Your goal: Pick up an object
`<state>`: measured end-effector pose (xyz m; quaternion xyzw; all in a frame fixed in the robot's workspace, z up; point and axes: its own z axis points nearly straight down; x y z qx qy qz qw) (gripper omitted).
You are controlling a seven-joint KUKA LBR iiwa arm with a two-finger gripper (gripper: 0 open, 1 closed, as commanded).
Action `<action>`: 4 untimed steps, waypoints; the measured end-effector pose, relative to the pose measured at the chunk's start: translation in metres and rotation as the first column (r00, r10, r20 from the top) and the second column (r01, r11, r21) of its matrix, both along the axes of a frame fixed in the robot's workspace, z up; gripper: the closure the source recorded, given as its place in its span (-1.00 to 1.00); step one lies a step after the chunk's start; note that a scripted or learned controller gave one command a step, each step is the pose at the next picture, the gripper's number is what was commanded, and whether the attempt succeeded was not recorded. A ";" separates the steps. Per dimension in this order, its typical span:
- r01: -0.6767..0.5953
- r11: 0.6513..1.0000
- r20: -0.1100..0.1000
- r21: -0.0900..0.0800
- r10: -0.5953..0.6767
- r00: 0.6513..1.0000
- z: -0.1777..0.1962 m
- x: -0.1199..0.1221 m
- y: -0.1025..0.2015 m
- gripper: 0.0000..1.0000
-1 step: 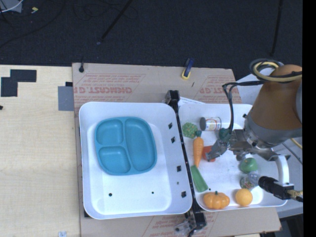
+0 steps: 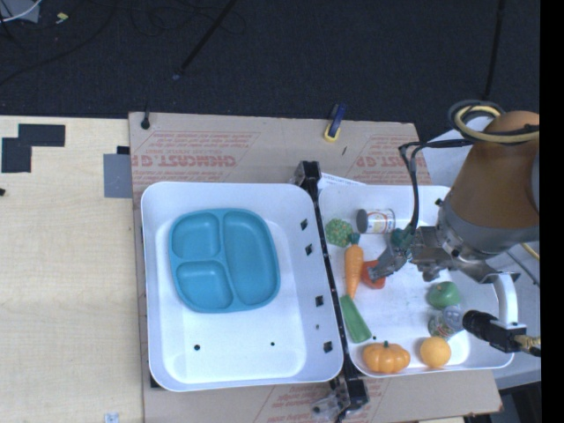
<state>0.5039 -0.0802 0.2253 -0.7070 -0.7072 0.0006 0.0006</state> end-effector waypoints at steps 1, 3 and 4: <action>0.000 1.000 -0.008 0.002 0.000 1.000 -0.064 -0.003 -0.001 -1.00; 0.002 1.000 0.000 -0.001 -0.002 1.000 -0.137 -0.001 -0.003 -1.00; 0.009 1.000 -0.001 0.003 -0.009 1.000 -0.126 -0.001 -0.003 1.00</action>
